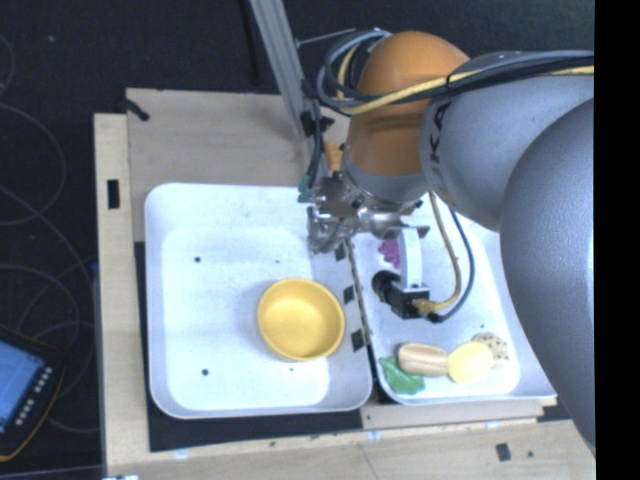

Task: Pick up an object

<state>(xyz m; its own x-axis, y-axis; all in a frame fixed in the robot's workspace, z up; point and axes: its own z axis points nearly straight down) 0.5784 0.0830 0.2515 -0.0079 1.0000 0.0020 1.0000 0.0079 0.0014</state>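
Note:
A yellow bowl (299, 318) sits upright in the left bin (190, 268), toward its front right corner. My gripper (328, 230) hangs above the right edge of that bin, just behind the bowl and apart from it. In the right bin (500, 383), near the front, lie a tan wooden piece (421, 359), a pale yellow rounded thing (470, 361) and a green piece (398, 376). A bit of magenta (389, 252) shows under the wrist, mostly hidden.
The big grey arm covers most of the right bin. A metal rail (278, 43) slants down from the top toward the wrist. The left bin's left half is bare white floor. A blue-screened device (20, 388) lies off the bench, lower left.

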